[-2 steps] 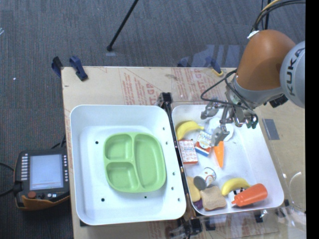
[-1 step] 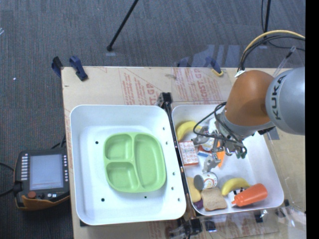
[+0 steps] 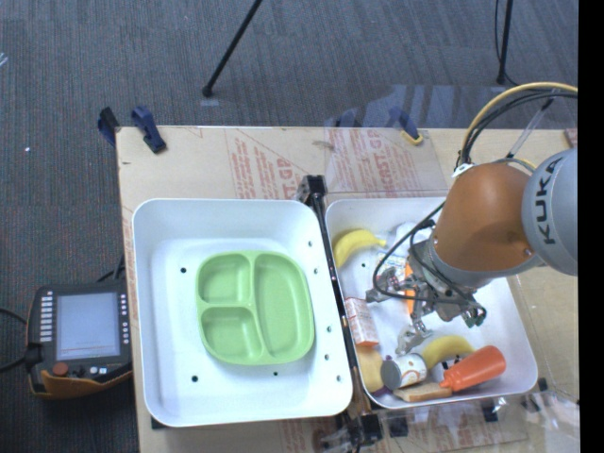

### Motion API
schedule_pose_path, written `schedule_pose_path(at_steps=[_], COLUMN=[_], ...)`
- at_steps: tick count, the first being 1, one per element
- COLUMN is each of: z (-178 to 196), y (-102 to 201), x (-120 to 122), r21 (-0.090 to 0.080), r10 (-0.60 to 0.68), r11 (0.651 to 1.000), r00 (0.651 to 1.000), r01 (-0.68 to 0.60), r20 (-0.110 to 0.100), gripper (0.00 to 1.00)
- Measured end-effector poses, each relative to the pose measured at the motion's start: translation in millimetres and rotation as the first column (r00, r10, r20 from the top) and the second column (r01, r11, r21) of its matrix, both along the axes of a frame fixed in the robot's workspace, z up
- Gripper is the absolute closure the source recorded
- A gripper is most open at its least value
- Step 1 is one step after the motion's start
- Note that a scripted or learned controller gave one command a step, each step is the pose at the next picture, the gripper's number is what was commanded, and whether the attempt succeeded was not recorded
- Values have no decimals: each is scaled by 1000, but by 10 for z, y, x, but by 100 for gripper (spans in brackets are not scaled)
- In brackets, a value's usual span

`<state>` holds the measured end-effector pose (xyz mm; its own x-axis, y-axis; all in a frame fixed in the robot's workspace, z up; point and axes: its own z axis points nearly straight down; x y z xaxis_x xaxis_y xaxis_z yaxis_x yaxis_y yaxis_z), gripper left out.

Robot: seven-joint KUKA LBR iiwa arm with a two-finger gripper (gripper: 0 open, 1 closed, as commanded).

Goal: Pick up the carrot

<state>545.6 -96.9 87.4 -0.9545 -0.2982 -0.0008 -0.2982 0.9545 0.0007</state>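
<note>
Gripper [image 3: 422, 321] hangs low inside the right bin [image 3: 522, 324], and whether it is spread wide or pinched I cannot tell — cables and metal parts blur together there. Nothing shows between it, so the carrot [image 3: 474, 368] counts as not yet picked up. That carrot, orange-red and tapered, lies just below and to the right of the gripper, near the bin's front corner, touching a banana [image 3: 444, 348] that sits directly beneath the gripper.

By my reading the task is barely begun: the approach is made, but the grasp and lift remain.

Counting outward: one carrot; two bananas — the second [image 3: 356, 244] lies up and left of the gripper; one small packet [image 3: 360, 320] to its left; one round can-like thing [image 3: 407, 371] below it. Far left, a second bin [image 3: 151, 253] holds one green divided plate [image 3: 255, 307]. Both bins rest on the table [image 3: 236, 163].
</note>
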Motion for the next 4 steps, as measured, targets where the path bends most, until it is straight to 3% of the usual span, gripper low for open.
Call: schedule_pose_path(at_steps=[1, 2, 3, 4], z=[102, 1086, 1014, 194], y=[14, 748, 721, -18], x=[17, 1039, 1000, 67], r21=[0, 6, 3, -2], r10=[3, -81, -85, -139], r11=[1000, 997, 996, 990], r00=[1000, 997, 996, 990], r01=[-3, 81, 85, 139], r20=[2, 20, 4, -14], gripper=[100, 100, 0, 0])
